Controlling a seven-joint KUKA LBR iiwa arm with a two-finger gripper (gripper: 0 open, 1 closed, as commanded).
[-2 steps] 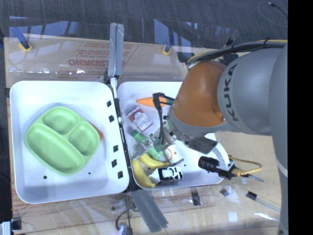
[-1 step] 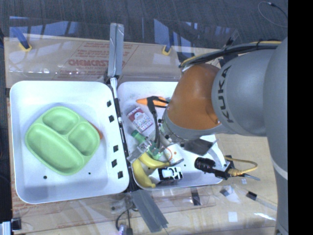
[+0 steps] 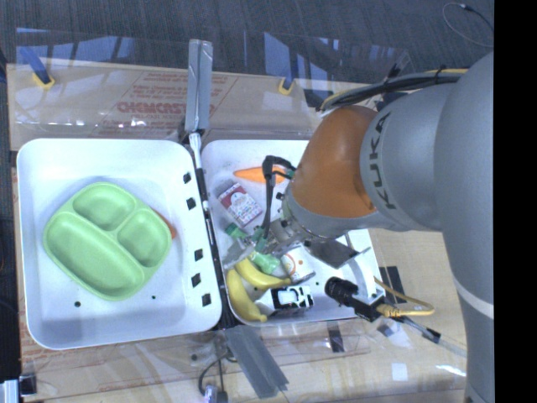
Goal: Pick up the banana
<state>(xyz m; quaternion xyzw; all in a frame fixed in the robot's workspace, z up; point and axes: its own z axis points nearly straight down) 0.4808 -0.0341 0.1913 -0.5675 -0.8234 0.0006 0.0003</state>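
Observation:
Two yellow bananas (image 3: 246,290) lie curved side by side at the front left corner of the right bin (image 3: 220,154). My gripper (image 3: 274,243) hangs low over that bin, just above and to the right of the bananas, with the big grey and orange arm covering most of it. A small green item (image 3: 265,263) sits between the gripper and the bananas. Nothing shows as held.
An orange carrot (image 3: 252,175) and a red and white box (image 3: 237,205) lie at the back left of the right bin. A black and white toy car (image 3: 292,298) rests beside the bananas. The left bin (image 3: 33,309) holds a green divided plate (image 3: 107,240).

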